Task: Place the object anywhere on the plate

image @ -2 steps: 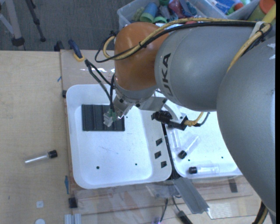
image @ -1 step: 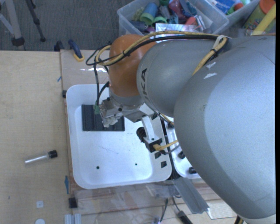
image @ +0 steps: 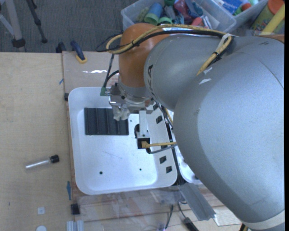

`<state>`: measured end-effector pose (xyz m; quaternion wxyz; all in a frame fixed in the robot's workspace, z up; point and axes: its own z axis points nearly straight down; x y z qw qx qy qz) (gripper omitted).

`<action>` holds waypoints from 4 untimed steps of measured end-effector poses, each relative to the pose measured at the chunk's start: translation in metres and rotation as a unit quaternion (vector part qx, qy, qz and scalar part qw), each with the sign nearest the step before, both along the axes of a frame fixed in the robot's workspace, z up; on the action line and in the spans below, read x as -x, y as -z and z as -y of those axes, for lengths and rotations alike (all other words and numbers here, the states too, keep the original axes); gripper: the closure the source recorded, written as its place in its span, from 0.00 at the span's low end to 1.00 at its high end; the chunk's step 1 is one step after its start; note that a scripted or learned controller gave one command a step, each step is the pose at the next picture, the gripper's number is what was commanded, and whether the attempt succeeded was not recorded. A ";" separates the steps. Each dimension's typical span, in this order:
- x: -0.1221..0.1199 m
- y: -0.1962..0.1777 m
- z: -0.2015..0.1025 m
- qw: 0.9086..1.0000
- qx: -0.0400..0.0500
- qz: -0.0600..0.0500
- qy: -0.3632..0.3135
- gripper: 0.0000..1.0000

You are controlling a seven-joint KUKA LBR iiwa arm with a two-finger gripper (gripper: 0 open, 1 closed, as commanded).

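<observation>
A black ribbed rectangular slab (image: 104, 122) lies flat in the upper part of the left white bin (image: 113, 178). My gripper (image: 120, 113) hangs over the slab's right end, just below the orange band (image: 133, 58) of the wrist. From this angle I cannot make out anything held in it. The bulky grey arm (image: 226, 122) covers the right side of the scene and hides most of the right bin (image: 186, 173).
A clear tube with a black cap (image: 43, 162) lies on the wooden bench left of the bin. A blue clamp (image: 79, 52) sits at the bench's back edge. A clear tub of colourful toys (image: 180, 13) stands behind. Two dark specks (image: 100, 172) mark the bin floor.
</observation>
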<state>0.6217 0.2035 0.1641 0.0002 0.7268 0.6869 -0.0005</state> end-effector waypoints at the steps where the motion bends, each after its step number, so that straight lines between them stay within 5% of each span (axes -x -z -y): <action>1: 0.081 0.074 -0.015 0.996 -0.002 0.002 0.092 1.00; 2: 0.126 0.073 0.016 0.999 -0.004 0.008 -0.043 1.00; 3: 0.142 -0.029 0.005 0.962 -0.001 0.000 -0.273 1.00; 4: 0.118 -0.099 -0.011 0.985 0.000 0.000 -0.172 1.00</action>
